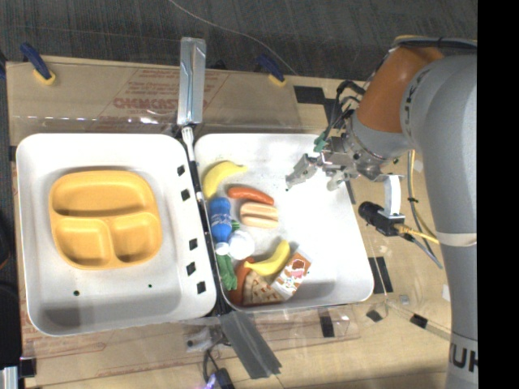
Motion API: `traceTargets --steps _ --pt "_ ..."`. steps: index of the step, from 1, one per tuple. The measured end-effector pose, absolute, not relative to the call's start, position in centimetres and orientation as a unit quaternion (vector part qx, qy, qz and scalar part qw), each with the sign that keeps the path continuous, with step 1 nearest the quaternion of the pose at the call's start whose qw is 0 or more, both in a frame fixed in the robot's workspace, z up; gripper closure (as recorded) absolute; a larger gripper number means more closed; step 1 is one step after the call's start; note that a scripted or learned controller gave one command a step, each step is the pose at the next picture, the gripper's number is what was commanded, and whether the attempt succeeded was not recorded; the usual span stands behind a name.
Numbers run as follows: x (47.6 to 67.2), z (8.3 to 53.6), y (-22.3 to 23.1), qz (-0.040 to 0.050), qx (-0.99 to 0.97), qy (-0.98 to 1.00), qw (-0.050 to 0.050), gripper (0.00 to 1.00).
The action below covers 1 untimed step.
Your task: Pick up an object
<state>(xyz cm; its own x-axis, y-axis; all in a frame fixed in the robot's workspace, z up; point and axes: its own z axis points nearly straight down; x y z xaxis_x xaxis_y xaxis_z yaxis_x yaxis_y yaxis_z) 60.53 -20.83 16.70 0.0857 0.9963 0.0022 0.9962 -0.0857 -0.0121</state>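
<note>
Gripper [310,172] hovers over bare right bin [340,233] floor, fingers spread, empty; toys heaped left, unreached.

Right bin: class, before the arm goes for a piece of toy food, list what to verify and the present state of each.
1. Gripper above the right bin: ok.
2. Gripper carrying nothing: cannot tell.
3. Hot dog lying uncovered: ok.
4. Upper banana free of neighbours: ok.
5. Lower banana free of neighbours: not ok, it overlaps the pizza slice.
6. Yellow tray in the left bin, away from the arm: ok.
</note>
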Motion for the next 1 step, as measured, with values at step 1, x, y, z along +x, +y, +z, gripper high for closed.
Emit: traceTargets --steps 1 --pt "59.07 14.00 -13.03 0.0014 -0.723 -0.691 0.003 0.00"
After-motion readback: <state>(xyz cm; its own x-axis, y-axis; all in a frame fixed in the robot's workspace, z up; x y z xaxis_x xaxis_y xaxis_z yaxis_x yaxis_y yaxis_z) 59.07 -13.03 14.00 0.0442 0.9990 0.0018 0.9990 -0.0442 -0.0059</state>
